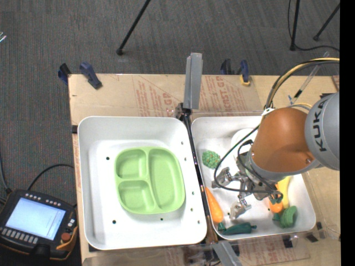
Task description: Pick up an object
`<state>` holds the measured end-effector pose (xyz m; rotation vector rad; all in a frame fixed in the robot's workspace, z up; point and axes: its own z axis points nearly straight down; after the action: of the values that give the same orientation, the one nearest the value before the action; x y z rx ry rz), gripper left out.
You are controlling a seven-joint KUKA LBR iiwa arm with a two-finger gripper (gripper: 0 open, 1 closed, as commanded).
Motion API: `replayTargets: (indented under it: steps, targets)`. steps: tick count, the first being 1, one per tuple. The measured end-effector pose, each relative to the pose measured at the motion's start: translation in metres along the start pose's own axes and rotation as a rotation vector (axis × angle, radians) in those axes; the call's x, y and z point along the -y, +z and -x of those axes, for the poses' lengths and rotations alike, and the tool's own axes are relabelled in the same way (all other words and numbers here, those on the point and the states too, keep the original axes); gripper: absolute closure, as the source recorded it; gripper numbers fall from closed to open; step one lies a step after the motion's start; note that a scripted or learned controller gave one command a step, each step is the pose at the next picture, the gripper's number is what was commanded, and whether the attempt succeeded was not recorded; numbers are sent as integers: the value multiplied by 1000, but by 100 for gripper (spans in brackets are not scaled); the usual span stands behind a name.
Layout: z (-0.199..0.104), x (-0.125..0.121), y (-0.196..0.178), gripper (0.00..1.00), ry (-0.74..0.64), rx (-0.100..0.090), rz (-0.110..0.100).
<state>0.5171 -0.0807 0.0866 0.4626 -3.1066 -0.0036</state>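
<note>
My gripper (233,193) hangs over the right bin (222,127), below the orange band of the arm. It is open, and I see nothing between its two fingers (242,207). An orange carrot (214,203) lies just left of it along the bin's left wall. A dark green pepper-like piece (238,228) lies at the front edge below it. A knobbly green broccoli piece (210,159) sits up and to the left. A yellow banana (284,187), a small orange item (275,206) and a green item (287,216) lie to the right, partly hidden by the arm.
The left bin (94,148) holds a light green divided tray (150,180). A grey post (193,87) stands behind the seam between the bins. A teach pendant (36,220) lies at the lower left, off the bench.
</note>
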Motion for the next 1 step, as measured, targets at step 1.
replayTargets:
  steps: [1]
  targets:
    - [56, 23, -1, 0, 43, 3, -1]
